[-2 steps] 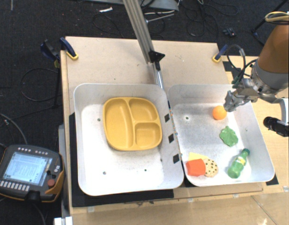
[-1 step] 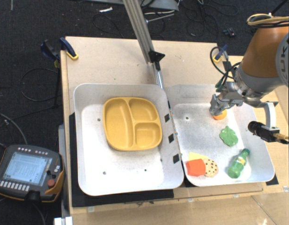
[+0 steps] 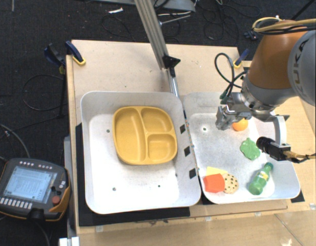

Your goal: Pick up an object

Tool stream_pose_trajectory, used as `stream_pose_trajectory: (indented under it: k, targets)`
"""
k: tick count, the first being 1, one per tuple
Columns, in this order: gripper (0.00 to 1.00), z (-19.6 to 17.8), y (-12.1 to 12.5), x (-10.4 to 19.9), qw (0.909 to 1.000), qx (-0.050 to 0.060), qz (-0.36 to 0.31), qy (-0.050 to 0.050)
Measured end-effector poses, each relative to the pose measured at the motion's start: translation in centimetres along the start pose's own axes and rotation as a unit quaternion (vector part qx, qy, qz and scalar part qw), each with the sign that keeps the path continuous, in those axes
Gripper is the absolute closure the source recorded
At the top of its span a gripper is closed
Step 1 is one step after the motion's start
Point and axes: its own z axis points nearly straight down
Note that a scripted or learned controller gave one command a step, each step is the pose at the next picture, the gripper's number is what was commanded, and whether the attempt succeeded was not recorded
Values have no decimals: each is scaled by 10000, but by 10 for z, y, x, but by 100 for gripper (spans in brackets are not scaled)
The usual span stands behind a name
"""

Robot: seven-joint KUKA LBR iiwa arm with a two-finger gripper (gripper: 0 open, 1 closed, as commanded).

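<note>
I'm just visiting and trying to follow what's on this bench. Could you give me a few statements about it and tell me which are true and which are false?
1. The yellow divided plate lies in the left bin. True.
2. The green bottle stands upright in the left bin. False: it lies in the right bin, near its front corner.
3. The hand is over the right bin, beside an orange ball. True.
4. The plate holds a cookie. False: the cookie lies in the right bin beside a red block.

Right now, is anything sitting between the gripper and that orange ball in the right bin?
Nothing visible does. The gripper sits right beside the orange ball in the right bin; the green piece lies further toward the front.
</note>
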Motion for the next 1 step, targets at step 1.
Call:
stream_pose_trajectory:
  k: [1]
  targets:
    - [100, 10, -4, 50, 10000, 2, 0, -2]
